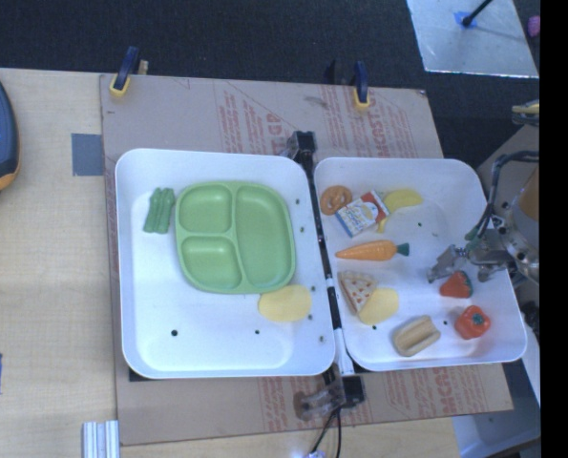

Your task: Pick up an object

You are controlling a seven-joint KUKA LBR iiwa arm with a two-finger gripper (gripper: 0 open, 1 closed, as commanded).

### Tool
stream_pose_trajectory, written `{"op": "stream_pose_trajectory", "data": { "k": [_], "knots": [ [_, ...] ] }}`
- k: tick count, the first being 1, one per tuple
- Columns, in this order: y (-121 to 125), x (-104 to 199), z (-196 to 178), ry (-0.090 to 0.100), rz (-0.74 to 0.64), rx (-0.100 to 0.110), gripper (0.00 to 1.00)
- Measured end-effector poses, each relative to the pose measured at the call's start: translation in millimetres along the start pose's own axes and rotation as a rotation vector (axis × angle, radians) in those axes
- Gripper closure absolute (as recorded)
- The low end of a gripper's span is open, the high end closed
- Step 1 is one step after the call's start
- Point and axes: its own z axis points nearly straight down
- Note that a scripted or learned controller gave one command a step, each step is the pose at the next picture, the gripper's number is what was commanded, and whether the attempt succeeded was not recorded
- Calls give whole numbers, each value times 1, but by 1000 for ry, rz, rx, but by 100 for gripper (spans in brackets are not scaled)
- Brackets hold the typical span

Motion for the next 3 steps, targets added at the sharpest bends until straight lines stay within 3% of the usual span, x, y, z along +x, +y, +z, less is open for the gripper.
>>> {"op": "stream_pose_trajectory", "data": {
  "k": [1, 2, 3],
  "knots": [
    [9, 27, 45, 0, -7, -8, 0],
    [-17, 0, 34, -2, -1, -10, 0],
    [-14, 0, 21, -3, -6, -15, 100]
  ]
}}
